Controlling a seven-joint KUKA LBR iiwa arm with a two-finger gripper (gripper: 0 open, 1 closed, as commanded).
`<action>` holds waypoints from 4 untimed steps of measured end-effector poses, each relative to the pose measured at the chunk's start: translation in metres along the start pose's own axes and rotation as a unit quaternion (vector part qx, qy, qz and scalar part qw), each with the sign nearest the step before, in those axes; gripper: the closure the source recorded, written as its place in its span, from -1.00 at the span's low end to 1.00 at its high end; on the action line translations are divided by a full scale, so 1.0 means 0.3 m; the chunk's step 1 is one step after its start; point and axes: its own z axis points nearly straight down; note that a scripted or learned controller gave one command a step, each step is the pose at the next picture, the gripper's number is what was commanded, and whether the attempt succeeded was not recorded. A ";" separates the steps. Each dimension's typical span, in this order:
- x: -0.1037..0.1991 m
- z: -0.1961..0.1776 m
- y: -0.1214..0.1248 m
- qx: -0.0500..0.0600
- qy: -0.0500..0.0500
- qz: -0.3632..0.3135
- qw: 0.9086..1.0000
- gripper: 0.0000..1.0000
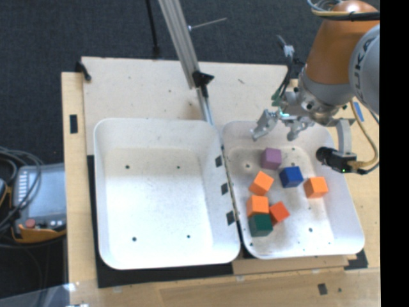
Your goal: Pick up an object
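Note:
My gripper (279, 129) hangs open over the far edge of the right bin (345, 235), with nothing between its fingers. Just below it in that bin lies a purple cube (272, 158). A blue cube (291, 176) sits to the purple one's lower right. Three orange cubes are spread around: one (261, 183) left of the blue cube, one (316, 187) at the right, one (259, 204) lower down. A dark green cube (261, 224) touches the lowest orange one, and a red-orange cube (279, 212) lies beside them.
The left bin (160, 190) lies alongside the right one. A slanted metal pole (182, 43) rises from the bench behind the bins. A black cable clip (333, 158) hangs off the arm at the right bin's far right side.

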 end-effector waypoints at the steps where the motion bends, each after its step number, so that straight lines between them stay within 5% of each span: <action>1: 0.000 -0.009 0.003 -0.002 0.000 0.000 1.000 -1.00; 4: -0.002 0.407 0.010 -0.003 -0.002 0.003 1.000 -1.00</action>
